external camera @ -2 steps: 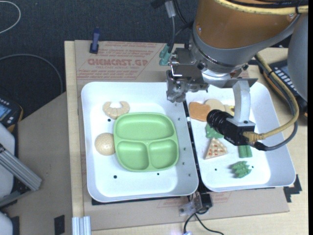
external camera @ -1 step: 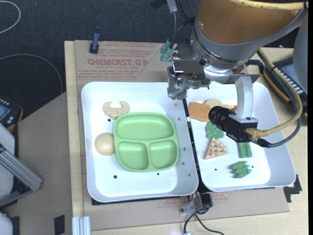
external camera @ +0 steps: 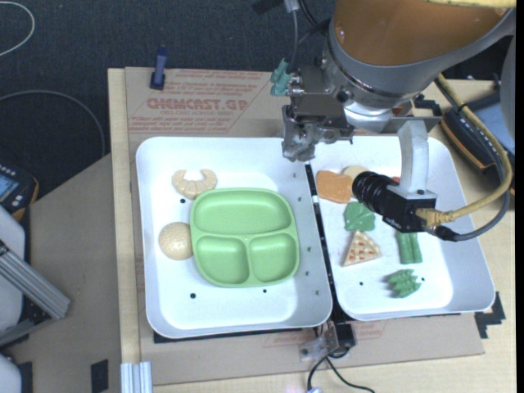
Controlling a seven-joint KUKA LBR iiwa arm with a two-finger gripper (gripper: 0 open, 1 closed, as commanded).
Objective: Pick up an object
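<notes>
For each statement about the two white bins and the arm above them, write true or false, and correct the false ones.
1. The green divided tray lies in the left bin. True.
2. The pizza slice lies in the left bin. False: it lies in the right bin.
3. A croissant lies beside the tray, toward the bin's far left corner. True.
4. The gripper holds the round cookie. False: the cookie lies on the bin floor left of the tray, far from the gripper.
5. The tray's compartments hold toy vegetables. False: the green toys lie in the right bin.
</notes>
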